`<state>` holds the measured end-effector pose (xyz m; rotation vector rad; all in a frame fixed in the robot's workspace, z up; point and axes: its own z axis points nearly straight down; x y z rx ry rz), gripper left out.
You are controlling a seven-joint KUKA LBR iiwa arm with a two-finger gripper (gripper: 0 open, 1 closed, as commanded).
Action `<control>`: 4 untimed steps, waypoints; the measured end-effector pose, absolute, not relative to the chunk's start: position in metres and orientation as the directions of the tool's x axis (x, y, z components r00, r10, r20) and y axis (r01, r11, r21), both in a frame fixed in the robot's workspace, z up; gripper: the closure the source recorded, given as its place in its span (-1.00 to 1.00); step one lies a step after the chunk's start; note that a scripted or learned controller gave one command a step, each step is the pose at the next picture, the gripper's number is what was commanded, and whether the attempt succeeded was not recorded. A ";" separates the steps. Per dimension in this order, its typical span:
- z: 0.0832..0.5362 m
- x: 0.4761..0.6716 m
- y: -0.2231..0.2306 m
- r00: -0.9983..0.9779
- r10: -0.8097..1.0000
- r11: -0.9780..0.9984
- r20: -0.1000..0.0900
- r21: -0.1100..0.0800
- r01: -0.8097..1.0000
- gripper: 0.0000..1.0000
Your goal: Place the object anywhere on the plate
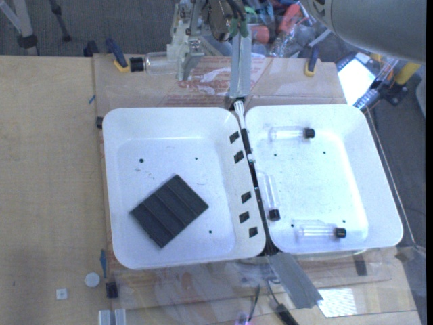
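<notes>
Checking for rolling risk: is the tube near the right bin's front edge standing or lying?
Lying. The tube shows its full length flat on the right bin's floor, black cap pointing right.

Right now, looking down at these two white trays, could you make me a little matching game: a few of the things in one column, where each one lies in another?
Things:
1. dark ribbed plate
2. upper vial
3. lower vial
4. middle vial

Places:
A. far end of the right bin
B. left bin
C. near end of the right bin
D. along the right bin's left wall

Pairs: 1-B, 2-A, 3-C, 4-D
</notes>
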<state>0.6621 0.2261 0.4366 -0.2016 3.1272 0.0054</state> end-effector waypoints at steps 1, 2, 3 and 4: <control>0.437 0.667 0.226 -0.905 -0.426 0.905 -0.010 0.001 -0.426 1.00; 0.437 0.667 0.226 -0.713 -0.701 0.713 -0.011 -0.002 -0.701 1.00; 0.437 0.656 0.208 -0.421 -0.907 0.421 -0.005 -0.001 -0.907 1.00; 0.437 0.667 0.175 0.210 -0.978 -0.210 -0.005 -0.007 -0.978 1.00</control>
